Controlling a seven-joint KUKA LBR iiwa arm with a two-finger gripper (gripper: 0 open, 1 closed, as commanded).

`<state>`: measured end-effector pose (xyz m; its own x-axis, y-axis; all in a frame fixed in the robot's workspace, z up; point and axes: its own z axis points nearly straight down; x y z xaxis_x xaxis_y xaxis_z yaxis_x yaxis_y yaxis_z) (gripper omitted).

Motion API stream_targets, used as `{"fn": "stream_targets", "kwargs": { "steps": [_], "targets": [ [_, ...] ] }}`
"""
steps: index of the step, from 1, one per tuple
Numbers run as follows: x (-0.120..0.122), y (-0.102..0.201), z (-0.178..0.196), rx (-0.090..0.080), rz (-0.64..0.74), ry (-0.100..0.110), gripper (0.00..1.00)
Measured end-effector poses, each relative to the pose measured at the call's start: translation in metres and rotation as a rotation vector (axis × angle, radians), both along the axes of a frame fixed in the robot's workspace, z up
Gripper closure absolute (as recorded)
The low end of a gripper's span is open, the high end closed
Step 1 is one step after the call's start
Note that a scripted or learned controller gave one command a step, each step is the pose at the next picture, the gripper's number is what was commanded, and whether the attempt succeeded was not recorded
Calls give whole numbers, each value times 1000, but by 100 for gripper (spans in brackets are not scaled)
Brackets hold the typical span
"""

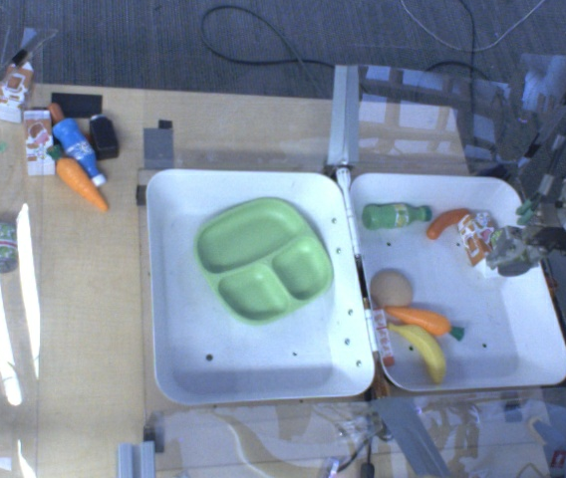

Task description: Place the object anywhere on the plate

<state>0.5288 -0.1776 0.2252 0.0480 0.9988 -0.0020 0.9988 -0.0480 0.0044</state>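
Gripper [507, 252] at the right bin's [552, 366] far-right side, low beside a small white-and-orange carton [474, 237] (I cannot tell its state, nor whether it holds anything). I read the carton as the intended object, though that is a guess. Green plate [263, 259] sits in the left bin [178, 366], well apart. Bottle [395, 214], carrot [421, 319] and banana [428, 352] lie loose in the right bin, apparently as alternatives.

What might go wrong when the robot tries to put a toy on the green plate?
1. The gripper sits by a small carton next to the orange sausage; it might nudge both.
2. The carrot, banana and round ball lie bunched together, so a grab there could miss.
3. The green plate is in the other bin; a loosely gripped toy could drop.
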Motion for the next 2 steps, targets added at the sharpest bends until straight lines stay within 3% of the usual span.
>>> {"fn": "stream_targets", "kwargs": {
  "steps": [1, 2],
  "targets": [
    [25, 53, 1, 0, 207, -2, 100],
    [48, 128, -40, 0, 478, 0, 100]
  ]
}}
